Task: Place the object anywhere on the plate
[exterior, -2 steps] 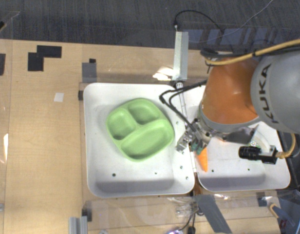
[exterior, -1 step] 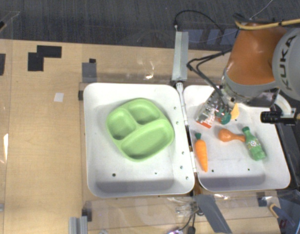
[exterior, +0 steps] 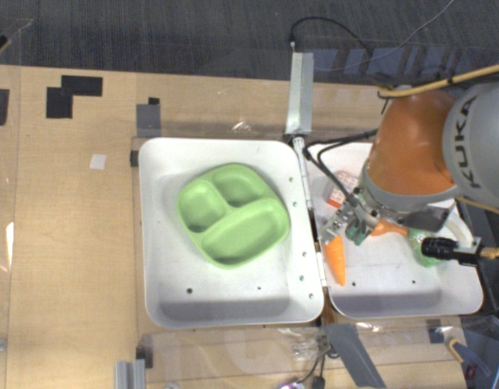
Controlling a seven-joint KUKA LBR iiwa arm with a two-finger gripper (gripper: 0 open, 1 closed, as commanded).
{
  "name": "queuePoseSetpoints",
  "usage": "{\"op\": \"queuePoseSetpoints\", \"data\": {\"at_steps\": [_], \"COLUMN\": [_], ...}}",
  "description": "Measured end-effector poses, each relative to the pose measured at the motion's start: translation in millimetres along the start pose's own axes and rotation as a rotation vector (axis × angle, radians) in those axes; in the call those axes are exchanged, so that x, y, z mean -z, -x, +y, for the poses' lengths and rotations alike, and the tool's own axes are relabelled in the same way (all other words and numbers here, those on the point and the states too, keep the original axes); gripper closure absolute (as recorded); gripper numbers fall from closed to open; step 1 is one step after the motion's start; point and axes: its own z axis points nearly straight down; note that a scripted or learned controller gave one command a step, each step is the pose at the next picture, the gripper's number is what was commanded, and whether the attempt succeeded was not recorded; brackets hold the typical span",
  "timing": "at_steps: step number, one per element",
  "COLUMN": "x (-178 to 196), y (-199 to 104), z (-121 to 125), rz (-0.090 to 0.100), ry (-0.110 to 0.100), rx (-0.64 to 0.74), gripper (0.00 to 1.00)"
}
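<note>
Wood surface (exterior: 63,241): green plate (exterior: 233,213) in left bin (exterior: 152,241); claw (exterior: 347,227), grip unclear, above carrot (exterior: 336,262) at right bin's (exterior: 395,298) left edge.

lab | bench (exterior: 63,217) taped markers (exterior: 71,94) | KUKA arm (exterior: 468,136)

Grey KUKA-marked arm (exterior: 476,148), orange band

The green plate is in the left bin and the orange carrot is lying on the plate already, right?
Not quite. The green plate is in the left bin, but the orange carrot is not on it. The camera view shows the carrot lying in the right bin, near its left wall, just below the arm's tool.
</note>
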Motion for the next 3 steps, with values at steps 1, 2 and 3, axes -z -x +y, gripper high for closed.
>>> {"op": "queuePoseSetpoints", "data": {"at_steps": [1,2,3], "x": [32.3,0.1,0.6], "y": [16.7,75.2,-14.2], "z": [107.7,110.4,95.0], "rz": [-0.002,-0.003,-0.002], "ry": [0.002,0.001,0.002], "rx": [0.025,0.029,0.404], "gripper": [1.0,1.0,1.0]}}
